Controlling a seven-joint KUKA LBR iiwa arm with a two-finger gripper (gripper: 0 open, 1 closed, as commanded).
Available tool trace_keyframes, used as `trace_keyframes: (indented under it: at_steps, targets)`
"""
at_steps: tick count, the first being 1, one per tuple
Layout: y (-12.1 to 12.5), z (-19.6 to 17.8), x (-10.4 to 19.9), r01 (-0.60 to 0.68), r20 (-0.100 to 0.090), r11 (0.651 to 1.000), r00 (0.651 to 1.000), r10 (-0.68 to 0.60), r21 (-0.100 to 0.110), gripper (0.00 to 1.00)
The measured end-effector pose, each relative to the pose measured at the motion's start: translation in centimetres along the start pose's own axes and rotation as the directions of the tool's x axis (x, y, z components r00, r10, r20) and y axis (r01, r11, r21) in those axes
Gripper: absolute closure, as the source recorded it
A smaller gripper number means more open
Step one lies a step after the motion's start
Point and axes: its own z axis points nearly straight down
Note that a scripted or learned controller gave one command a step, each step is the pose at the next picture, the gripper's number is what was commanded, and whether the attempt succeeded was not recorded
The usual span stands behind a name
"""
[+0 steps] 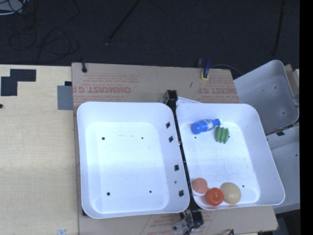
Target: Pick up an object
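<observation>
Right bin (268, 148): five loose items, two groups, well apart.

Far group, upper part of the bin:
- Blue bottle (205, 126), lying on its side, approx. crosswise to the bin. Solid blue body, paler section toward its right end.
- Green item (222, 134), small, ribbed, dark green, just beside the bottle's right end and slightly nearer the camera. Whether they touch: cannot tell.

Near group, at the bin's front wall:
- Pink-orange round piece (199, 185), pale, flattish look, closest to the divider side.
- Red round item (214, 196), glossy, tomato-like, touching or all but touching the pink piece and the front wall.
- Beige ball (230, 192), dull, speckled surface, pressed against the red item's right side.

Centre of the right bin floor bare, w/ faint scuff marks.

Left bin (80, 131): white floor w/ small dark holes.

Black clips (171, 126) run along the seam btwn the bins. Both bins sit on a printed cardboard sheet (122, 84) over the wooden bench (34, 146).

Claw state: cannot tell.
</observation>
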Motion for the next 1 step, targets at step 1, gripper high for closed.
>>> trace_keyframes:
  at_steps: [1]
  targets:
    - [0.03,0.01,2.89,0.0,0.0,1.0,1.0,0.0,0.001,1.0]
